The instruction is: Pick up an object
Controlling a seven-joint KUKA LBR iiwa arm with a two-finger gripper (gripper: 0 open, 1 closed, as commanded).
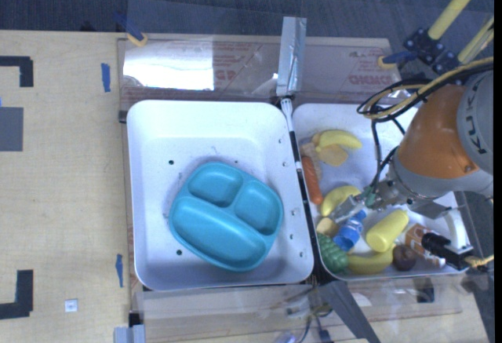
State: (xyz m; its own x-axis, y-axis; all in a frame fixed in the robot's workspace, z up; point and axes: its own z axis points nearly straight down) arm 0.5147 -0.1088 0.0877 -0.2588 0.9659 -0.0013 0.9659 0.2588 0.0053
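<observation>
The right bin [369, 115] holds a heap of toy food: a yellow banana piece [336, 142] at the back, an orange carrot [312, 176] along the left wall, a yellow piece [339, 198] in the middle, a yellow cylinder [387, 230], a blue and white bottle [350, 233], green grapes [332, 255], a banana [370, 262] at the front and a brown piece [405, 257]. My gripper [367, 200] hangs low over the heap, just right of the middle yellow piece and above the bottle. I see nothing between its fingers.
The left bin [149, 129] holds a blue divided plate [227, 213]. A clear upright divider [291, 55] stands behind the wall between the bins. The grey and orange arm [443, 141] covers the right bin's right side. Yellow and black cables [408, 94] loop above it.
</observation>
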